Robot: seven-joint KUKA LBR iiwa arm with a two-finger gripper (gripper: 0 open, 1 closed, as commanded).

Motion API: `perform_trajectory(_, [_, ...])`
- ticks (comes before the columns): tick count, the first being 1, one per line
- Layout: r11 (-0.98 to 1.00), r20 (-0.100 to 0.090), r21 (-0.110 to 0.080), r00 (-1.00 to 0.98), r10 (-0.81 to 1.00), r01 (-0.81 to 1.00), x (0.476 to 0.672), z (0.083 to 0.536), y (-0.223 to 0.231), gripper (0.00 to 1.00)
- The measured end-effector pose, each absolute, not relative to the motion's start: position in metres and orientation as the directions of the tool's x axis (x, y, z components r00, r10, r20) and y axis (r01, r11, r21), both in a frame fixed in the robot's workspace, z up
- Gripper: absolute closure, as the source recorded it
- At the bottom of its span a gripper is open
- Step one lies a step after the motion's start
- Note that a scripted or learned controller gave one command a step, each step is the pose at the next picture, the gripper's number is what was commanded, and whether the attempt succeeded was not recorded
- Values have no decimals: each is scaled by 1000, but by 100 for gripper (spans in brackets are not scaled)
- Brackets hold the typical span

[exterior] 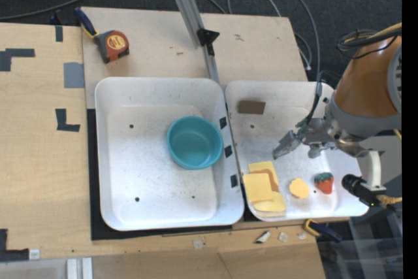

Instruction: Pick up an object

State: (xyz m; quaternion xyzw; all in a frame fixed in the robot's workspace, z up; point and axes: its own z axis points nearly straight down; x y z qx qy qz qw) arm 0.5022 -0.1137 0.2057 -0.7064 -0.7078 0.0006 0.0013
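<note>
- Nearest us, along the front wall of the right bin (287, 91), we see a stack of yellow slices (263, 190), and just beside it to the right a small round orange piece (299, 189) and a red strawberry-like toy (324, 182).
- A little further in, the gripper (302, 142) hangs over the middle of the right bin, above and apart from those three things; we see nothing held in it, and we cannot tell how wide it stands.
- Level with it, the left bin (117, 101) holds a teal bowl (194, 142), upright, close to the wall shared with the right bin.
- Further back in the right bin, a small brown block (251, 107) lies near the far wall.
- Beyond both bins, on the bench (150, 36), we see a tape measure (113, 44) well to the left.
</note>
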Motion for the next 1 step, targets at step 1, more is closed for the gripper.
perform_trajectory(1, [2, 1, -3, -2, 1000, 1000, 502, 206, -114, 0])
